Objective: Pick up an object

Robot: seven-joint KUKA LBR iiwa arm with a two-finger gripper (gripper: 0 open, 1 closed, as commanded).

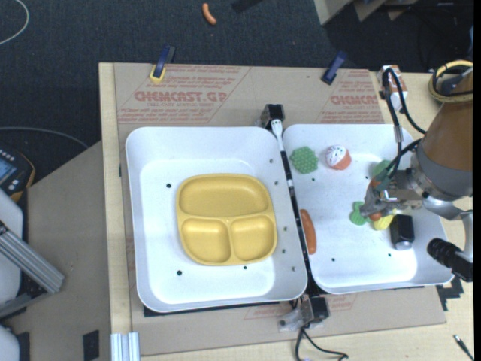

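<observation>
My gripper (pixel 376 205) hangs low over the right side of the right bin (pixel 338 265), right above a small cluster of toys: a green piece (pixel 358 216) and a yellow piece (pixel 384 221). A black object (pixel 402 229) lies just to their right. Farther back in that bin sit a green round toy (pixel 304 159) and a white-and-orange ball (pixel 337 156). An orange carrot-like piece (pixel 308 230) lies along the bin's left wall. The fingers sit over the cluster, and their spacing is hidden from this angle.
The left bin (pixel 150 201) holds a yellow divided plate (pixel 225 218). Clamps and cables sit at the seam between the bins, at the back (pixel 272 116) and at the front (pixel 308 314). Dark floor lies beyond the bench's cardboard edge.
</observation>
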